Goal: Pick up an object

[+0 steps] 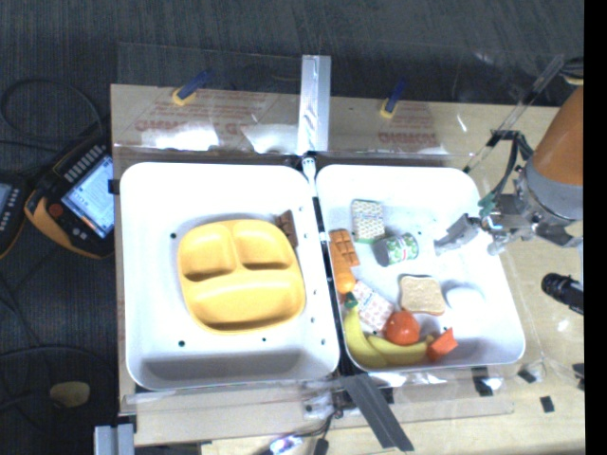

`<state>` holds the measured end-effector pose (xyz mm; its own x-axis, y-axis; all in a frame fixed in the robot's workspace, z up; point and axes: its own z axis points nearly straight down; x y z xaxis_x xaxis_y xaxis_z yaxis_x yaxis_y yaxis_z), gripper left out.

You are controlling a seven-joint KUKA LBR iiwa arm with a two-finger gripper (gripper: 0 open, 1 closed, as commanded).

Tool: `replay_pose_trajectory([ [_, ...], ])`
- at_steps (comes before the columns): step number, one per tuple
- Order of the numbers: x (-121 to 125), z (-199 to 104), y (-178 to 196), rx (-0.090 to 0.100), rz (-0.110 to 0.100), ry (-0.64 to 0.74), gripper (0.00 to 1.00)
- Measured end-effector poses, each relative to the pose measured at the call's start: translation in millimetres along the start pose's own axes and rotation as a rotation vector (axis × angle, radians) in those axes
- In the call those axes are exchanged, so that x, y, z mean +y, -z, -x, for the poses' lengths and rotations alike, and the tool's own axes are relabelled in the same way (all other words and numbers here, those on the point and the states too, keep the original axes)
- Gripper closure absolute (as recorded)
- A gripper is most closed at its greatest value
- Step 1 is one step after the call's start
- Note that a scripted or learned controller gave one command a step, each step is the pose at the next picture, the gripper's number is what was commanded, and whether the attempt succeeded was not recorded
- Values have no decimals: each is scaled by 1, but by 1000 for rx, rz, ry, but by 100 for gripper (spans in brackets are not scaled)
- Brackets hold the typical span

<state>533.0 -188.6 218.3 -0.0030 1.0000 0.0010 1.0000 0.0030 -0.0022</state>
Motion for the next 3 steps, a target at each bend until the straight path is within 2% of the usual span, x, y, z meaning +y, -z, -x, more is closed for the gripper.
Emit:
replay_pose_trajectory([
  [1, -18, -19, -124, 0, 0, -130, 0],
  [2, -19, -19, -116, 2, -3, -131, 100],
  [3, 6, -101, 6, -2, 0, -86, 100],
])
